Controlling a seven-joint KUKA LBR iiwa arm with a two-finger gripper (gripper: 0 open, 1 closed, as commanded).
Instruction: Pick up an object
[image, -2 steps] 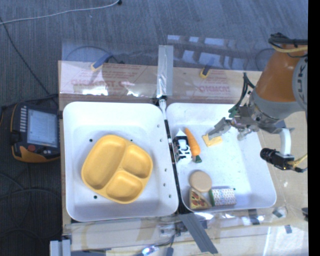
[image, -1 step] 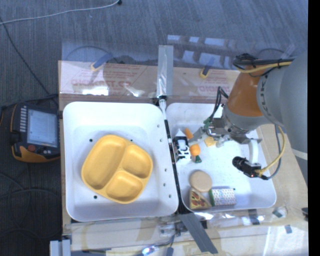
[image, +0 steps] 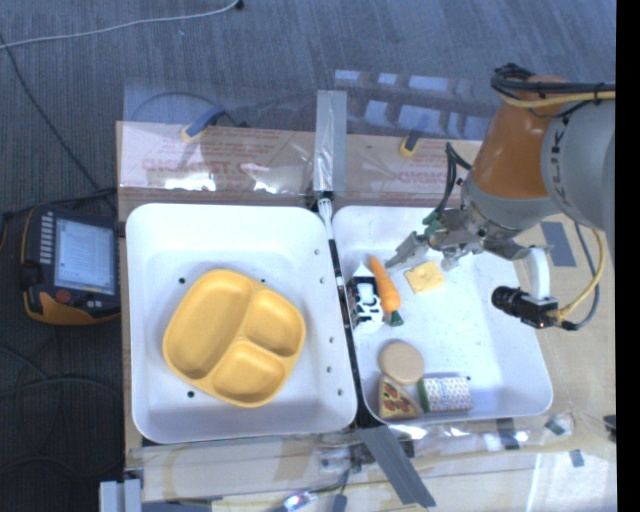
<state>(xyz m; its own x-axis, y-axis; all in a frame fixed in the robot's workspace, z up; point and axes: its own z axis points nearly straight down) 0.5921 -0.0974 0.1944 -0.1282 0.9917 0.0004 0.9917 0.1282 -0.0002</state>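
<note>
**Right bin, far end: my gripper over the cheese**

My gripper (image: 437, 245) hangs spread and unladen beside the cheese wedge (image: 425, 277). Carrot (image: 385, 286) lies just left, long axis running far-to-near, green tip nearward, along the right bin (image: 520, 385)'s left wall. Bare floor toward the right wall. My arm (image: 520, 150) enters over the far right corner.

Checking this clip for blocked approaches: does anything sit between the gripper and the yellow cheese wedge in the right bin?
Nothing visible does. The gripper hangs just above and beside the cheese wedge in the right bin. The carrot lies to the wedge's left, apart from it, and the round lid and can sit nearer the front edge.
</note>
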